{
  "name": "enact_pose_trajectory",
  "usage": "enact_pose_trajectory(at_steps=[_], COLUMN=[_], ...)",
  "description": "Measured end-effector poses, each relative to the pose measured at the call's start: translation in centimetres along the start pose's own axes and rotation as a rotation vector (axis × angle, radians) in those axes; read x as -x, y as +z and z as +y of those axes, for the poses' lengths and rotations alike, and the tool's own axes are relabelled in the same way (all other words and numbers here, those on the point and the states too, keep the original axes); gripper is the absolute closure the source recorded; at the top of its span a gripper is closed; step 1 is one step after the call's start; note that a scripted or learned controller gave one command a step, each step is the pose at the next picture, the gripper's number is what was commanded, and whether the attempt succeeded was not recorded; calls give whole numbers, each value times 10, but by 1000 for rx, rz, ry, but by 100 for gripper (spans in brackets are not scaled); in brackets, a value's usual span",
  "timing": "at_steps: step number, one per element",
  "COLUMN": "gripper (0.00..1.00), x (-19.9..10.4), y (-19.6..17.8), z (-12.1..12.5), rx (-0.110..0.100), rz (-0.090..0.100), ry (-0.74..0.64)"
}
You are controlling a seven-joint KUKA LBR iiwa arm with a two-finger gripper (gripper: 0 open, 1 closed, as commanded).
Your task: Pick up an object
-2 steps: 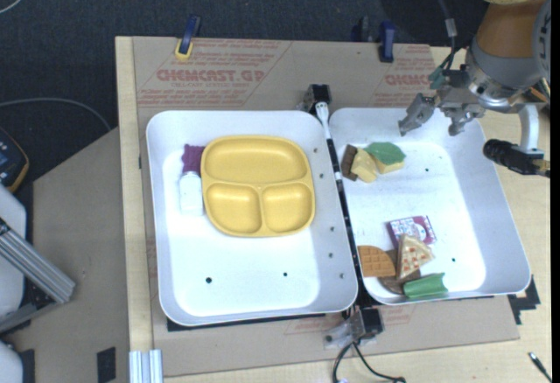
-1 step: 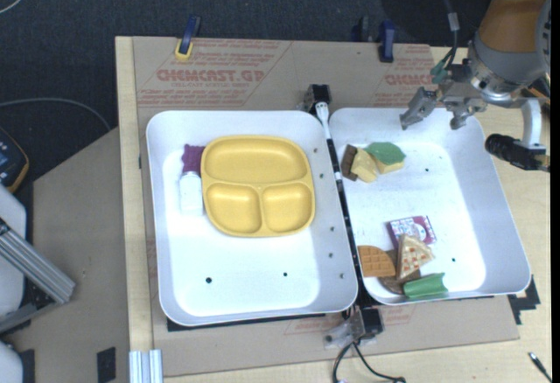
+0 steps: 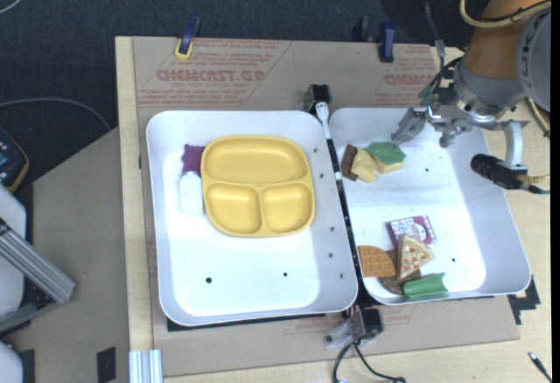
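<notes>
Hand (image 3: 429,123) spread wide, holding nothing, over right bin (image 3: 490,224) far edge. Green-yellow toy (image 3: 378,161) just left of and below hand. Pizza slice (image 3: 411,257), waffle (image 3: 376,261), green piece (image 3: 425,287) at the bin's near-left corner. Yellow tray (image 3: 258,184) in left bin (image 3: 245,285).

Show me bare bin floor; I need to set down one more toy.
Left bin: open floor in front of the yellow divided plate. Right bin: bare middle, between the sandwich and the pizza slice. Its near-left corner is crowded.
</notes>
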State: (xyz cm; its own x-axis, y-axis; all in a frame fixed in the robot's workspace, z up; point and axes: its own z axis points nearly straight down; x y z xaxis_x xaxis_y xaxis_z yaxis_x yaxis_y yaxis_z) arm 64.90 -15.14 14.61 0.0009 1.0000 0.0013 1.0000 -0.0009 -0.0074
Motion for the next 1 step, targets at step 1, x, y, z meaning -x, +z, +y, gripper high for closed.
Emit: enact_pose_trajectory(at_steps=[1], gripper=[0], x=[1], y=[59], z=[5], rx=[11], rz=[2], ry=[0])
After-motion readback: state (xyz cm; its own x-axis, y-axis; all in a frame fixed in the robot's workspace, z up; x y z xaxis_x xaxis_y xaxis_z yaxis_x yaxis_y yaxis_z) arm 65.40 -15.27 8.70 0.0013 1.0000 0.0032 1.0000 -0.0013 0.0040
